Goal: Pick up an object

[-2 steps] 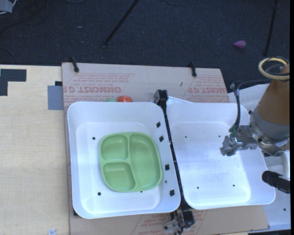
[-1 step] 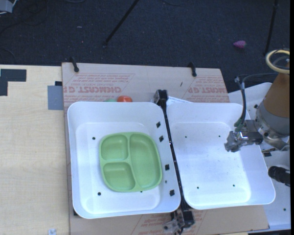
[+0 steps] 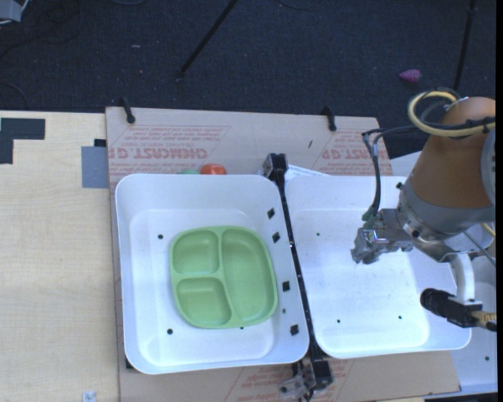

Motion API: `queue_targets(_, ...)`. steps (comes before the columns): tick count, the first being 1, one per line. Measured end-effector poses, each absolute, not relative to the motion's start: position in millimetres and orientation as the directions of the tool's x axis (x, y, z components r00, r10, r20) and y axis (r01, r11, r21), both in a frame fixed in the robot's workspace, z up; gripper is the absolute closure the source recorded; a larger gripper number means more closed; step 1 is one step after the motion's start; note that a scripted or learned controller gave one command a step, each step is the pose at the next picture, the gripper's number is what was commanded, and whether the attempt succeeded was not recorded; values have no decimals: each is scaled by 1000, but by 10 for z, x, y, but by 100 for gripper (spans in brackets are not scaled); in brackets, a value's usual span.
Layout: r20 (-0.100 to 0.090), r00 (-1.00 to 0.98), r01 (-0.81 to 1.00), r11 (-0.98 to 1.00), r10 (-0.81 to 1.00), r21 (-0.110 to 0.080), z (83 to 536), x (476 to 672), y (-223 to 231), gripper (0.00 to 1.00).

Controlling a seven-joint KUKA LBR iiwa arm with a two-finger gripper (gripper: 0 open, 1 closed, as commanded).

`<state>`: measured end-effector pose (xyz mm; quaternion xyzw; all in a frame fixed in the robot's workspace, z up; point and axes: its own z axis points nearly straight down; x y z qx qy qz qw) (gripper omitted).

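A light green divided plate (image 3: pixel 223 276) with three compartments lies flat in the left bin (image 3: pixel 142 224). My gripper (image 3: pixel 366 250) hangs over the right bin (image 3: pixel 335 224), towards its right half, well apart from the plate. Nothing shows between its fingers, and their spacing is too small to read. The arm's orange band and grey wrist rise behind it at the right.
A small orange-red object (image 3: pixel 213 170) and a bit of green (image 3: pixel 187 172) lie on the cardboard just behind the left bin's back rim. A black divider rail (image 3: pixel 286 249) runs between the two bins. Wooden bench surface stretches to the left.
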<state>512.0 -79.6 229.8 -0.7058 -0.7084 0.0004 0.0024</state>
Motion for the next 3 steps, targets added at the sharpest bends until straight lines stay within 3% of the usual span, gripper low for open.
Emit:
queue_targets(2,2,-4,1000,4,1000,-5,2160,5074,334,100)
queue_targets(3,2,-4,1000,4,1000,-5,2257,4916,760,100)
